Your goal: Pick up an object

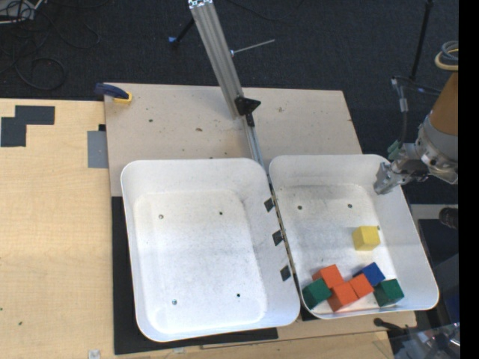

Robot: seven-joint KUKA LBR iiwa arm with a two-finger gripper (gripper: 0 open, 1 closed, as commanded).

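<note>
1. Blocks were seen in the right bin point(340, 172): a yellow block point(367, 236) lay alone near the middle, while orange blocks point(343, 284), green blocks point(317, 293) and a blue block point(373, 273) were clustered touching at the near edge.
2. The gripper point(383, 183) was positioned over the far right rim of that bin, well apart from every block; nothing was seen in it, and its state could not be told (the tip was too small to read).
3. The yellow block was judged the easiest target, being free on all sides.
4. It was judged light and rigid, probably wood or plastic, with smooth faces that might slip.
5. Hold would best be taken across two opposite flat faces, squarely, not across corners.
</note>
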